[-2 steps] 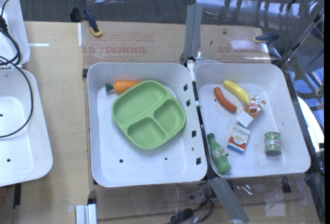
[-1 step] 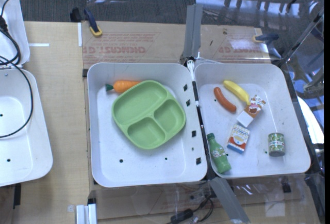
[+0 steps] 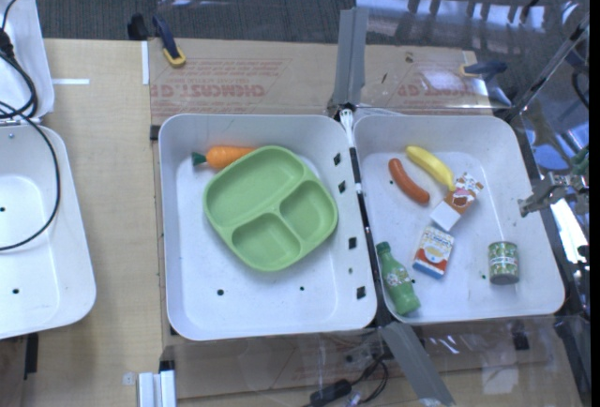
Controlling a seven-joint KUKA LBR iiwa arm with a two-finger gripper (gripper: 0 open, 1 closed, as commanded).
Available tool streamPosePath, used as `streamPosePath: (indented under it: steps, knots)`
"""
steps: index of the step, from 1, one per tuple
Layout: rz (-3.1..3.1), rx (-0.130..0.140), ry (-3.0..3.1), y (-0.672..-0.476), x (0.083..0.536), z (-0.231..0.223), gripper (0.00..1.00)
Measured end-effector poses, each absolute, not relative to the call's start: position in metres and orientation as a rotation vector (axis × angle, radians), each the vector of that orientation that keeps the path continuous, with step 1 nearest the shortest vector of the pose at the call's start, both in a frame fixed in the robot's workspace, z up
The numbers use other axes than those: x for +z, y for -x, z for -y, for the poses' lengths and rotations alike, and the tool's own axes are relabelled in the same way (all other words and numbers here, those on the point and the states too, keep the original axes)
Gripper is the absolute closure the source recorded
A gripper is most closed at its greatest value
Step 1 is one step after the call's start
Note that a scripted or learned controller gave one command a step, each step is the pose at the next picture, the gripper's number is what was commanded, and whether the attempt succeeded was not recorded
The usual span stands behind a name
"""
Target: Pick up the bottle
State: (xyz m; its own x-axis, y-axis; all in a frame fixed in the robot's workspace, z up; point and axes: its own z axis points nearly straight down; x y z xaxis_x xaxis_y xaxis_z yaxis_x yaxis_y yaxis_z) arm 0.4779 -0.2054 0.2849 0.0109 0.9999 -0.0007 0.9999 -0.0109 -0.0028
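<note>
Green bottle (image 3: 397,278) lies in the right bin (image 3: 534,304), front-left corner, against the left wall — long axis runs front-to-back, cap toward the rear. Gripper (image 3: 553,192) near the bin's right rim, well apart; jaw state cannot be told.

A divided plate (image 3: 271,206) and a carrot (image 3: 226,156) behind it are held in the left bin (image 3: 178,236). In the right bin (image 3: 534,208), the bottle (image 3: 397,279) is laid at the front-left corner, the can (image 3: 503,262) to its right.
</note>
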Motion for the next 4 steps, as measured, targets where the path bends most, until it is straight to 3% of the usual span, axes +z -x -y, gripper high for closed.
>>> streamPosePath:
  steps: [1, 2, 3, 4]
  knots:
    - [2.004, 0.003, 2.416, -0.477, 0.091, 0.182, 0.0]
    - [2.092, 0.002, 2.342, -0.478, 0.151, 0.131, 0.0]
    - [1.971, 0.005, 2.444, -0.531, 0.191, 0.038, 0.0]
    - [1.914, 0.007, 2.488, -0.477, 0.184, 0.099, 0.0]
